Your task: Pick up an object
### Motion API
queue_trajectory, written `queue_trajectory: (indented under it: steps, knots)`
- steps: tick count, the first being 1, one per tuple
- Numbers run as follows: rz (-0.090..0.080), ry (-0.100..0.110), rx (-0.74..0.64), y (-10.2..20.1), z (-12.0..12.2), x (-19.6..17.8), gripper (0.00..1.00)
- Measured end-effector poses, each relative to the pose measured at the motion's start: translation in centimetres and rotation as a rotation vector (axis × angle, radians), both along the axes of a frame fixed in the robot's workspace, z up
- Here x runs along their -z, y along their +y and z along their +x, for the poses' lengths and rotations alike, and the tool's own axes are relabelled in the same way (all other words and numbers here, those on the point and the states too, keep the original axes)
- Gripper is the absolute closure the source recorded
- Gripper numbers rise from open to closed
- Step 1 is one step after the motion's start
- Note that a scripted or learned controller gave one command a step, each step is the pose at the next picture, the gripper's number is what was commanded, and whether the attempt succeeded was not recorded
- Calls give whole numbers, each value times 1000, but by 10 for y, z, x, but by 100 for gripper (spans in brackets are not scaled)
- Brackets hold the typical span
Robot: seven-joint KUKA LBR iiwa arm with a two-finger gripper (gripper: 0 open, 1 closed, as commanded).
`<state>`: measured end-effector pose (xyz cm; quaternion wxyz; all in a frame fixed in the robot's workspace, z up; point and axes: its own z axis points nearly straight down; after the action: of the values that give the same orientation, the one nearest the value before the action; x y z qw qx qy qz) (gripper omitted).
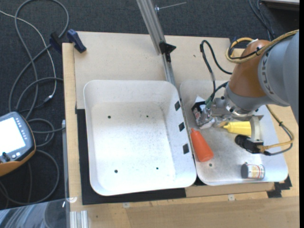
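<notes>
Gripper is recorded low over the right bin, toward its far view-left corner. Its opening cannot be told.

Orange cone: one counted. It is laid on its side just nearward of the gripper, close along the bin's view-left wall. The long axis is set at a slant, with the narrow end pointed up toward the gripper and the wide end pointed away toward the bin's near edge. Contact between narrow end and gripper cannot be told.

Small jar: one, laid on its side, well apart from the gripper toward the near view-right corner, dark cap turned view-left.

Yellow piece: one, just view-right of the gripper, under the wrist, tip turned toward the gripper.

White bins: two. The left bin, speckled, is set view-left of the gripper.

A pale wooden bench on dark carpet is noted, with one slanted metal post beyond the gripper and one pendant far view-left.
</notes>
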<state>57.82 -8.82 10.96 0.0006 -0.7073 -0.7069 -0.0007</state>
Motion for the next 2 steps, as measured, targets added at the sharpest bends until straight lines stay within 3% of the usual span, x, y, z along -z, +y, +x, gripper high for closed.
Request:
queue_trajectory:
  steps: [2]
  knots:
    - [-3, -8, -3, 4, 8, -109, 100]
